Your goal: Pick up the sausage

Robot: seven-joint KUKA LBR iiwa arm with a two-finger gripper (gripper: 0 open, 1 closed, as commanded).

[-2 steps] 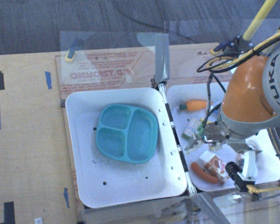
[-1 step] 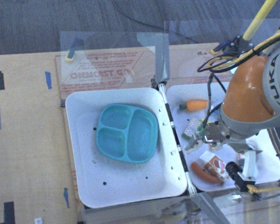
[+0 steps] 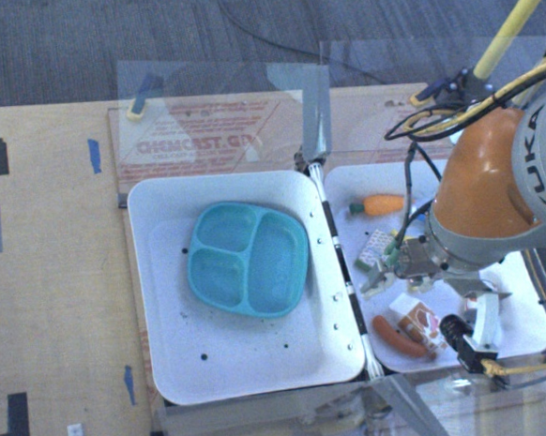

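The sausage (image 3: 398, 337) is a short reddish-brown link lying near the front left corner of the right bin (image 3: 531, 333). My gripper (image 3: 383, 272) hangs over the left middle of that bin, a little behind the sausage and apart from it. The grey wrist and the orange band above it cover much of the bin's centre.
A carrot (image 3: 383, 205) lies at the back of the right bin. A white patterned item (image 3: 377, 246) sits close to the gripper, and a brown and white packet (image 3: 421, 324) touches the sausage's right side. The left bin (image 3: 167, 362) holds a teal divided plate (image 3: 248, 258).
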